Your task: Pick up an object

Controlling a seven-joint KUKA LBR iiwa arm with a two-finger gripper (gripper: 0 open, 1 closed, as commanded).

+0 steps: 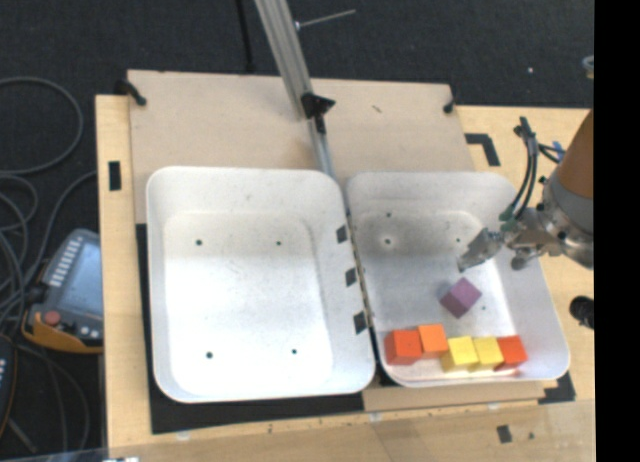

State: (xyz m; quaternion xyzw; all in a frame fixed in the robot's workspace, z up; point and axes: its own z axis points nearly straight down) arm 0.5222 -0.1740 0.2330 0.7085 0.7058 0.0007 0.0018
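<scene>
White plastic bins sit side by side on the bench (250,110), and the left bin (250,285) shows only its speckled floor. From where I stand, the right bin (430,210) holds all the blocks. Along its front edge runs a row: a red-orange block (403,346), an orange block (433,338), two yellow blocks (474,352), then another orange-red block (511,350), all touching or nearly so. A purple block (461,297) lies tilted just behind that row, apart from it, toward the bin's middle. Above and a little right of the purple block hangs the gripper (487,250), reaching in from the bin's right edge. Its fingers (476,253) are blurred grey shapes; I cannot tell whether they stand apart or together. Nothing visible lies between them, and they are clear of the purple block.
</scene>
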